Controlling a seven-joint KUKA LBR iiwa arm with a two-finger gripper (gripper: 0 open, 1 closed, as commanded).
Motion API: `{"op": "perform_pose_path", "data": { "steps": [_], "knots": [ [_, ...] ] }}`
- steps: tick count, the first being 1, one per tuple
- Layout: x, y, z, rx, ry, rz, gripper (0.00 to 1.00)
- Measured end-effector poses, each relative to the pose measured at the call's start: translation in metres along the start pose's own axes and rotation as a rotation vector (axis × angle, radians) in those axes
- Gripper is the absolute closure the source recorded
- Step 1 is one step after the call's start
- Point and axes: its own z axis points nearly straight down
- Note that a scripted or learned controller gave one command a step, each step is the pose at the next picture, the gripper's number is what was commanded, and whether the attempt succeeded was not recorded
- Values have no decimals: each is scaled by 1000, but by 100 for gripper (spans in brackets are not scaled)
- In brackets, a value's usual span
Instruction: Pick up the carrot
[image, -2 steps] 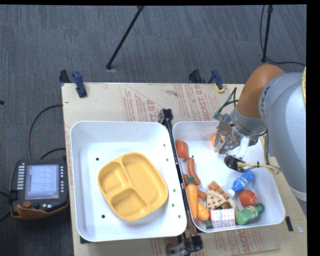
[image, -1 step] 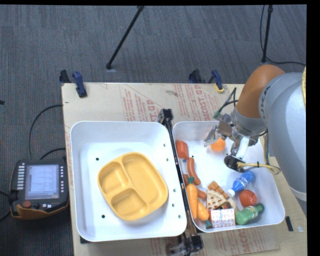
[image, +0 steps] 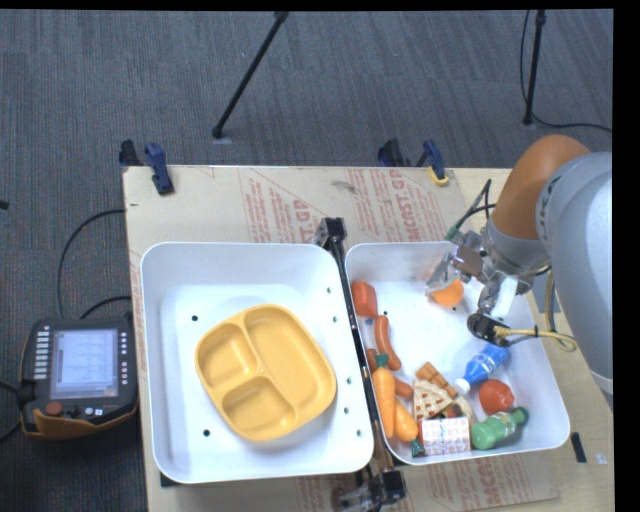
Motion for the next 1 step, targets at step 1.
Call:
{"op": "perform_pose_path", "data": {
  "steps": [1],
  "knots": [
    [1,0,-10,1,0,-3,100]
  ]
}}
